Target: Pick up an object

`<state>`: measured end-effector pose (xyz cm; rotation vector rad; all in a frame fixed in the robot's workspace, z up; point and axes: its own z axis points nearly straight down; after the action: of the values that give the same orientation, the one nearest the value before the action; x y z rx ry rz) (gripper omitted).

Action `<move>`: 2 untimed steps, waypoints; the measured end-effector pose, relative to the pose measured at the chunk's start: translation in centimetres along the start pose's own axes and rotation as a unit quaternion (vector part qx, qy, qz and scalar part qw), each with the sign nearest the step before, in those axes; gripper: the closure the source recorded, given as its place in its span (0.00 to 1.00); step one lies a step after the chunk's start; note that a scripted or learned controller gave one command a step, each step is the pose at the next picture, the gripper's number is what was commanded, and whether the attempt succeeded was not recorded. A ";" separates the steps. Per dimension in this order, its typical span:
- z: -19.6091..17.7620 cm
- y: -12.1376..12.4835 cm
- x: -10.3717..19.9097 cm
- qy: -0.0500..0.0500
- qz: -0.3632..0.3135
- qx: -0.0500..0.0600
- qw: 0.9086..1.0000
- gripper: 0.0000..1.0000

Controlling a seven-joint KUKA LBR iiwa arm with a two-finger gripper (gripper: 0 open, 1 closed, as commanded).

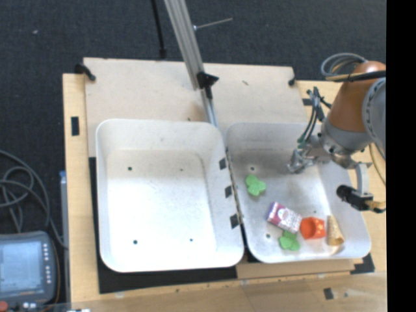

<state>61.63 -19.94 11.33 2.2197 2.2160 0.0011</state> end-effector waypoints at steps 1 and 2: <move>-4.4 0.4 -0.4 0.001 -0.001 -0.001 1.000 1.00; -10.8 0.9 -1.0 0.000 -0.002 -0.003 1.000 1.00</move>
<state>62.48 -20.96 22.18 2.2126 2.2179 0.0065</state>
